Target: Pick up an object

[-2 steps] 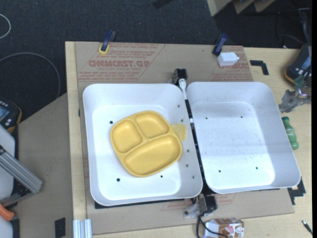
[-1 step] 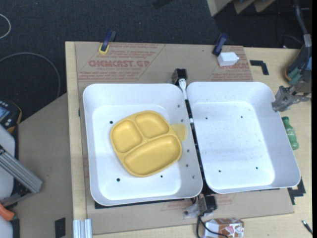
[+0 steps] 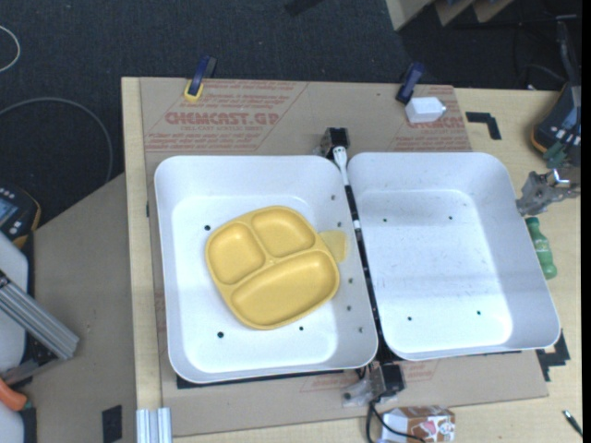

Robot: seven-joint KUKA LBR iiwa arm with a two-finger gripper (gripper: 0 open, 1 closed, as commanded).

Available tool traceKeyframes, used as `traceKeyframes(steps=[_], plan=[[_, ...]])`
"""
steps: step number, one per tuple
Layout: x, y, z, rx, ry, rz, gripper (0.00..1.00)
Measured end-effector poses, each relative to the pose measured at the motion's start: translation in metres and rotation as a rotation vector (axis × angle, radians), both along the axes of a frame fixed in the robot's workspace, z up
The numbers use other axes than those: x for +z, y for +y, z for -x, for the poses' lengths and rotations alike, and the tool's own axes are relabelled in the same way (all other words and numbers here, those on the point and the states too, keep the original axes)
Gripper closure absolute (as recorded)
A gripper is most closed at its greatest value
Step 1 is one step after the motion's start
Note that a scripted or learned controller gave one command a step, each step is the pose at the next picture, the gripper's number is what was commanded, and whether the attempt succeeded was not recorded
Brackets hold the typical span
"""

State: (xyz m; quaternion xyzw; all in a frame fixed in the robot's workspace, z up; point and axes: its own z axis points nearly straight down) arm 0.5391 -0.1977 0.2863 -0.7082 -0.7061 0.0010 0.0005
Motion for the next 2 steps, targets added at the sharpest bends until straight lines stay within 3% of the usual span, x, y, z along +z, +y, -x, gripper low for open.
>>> traceKeyframes(steps=[1,2], plan=[[-0.020,-0.027,0.018,0.001,0.001,-0.001,1.00],[-0.025,-0.026,-0.024,0.006,-0.007,0.002,1.00]])
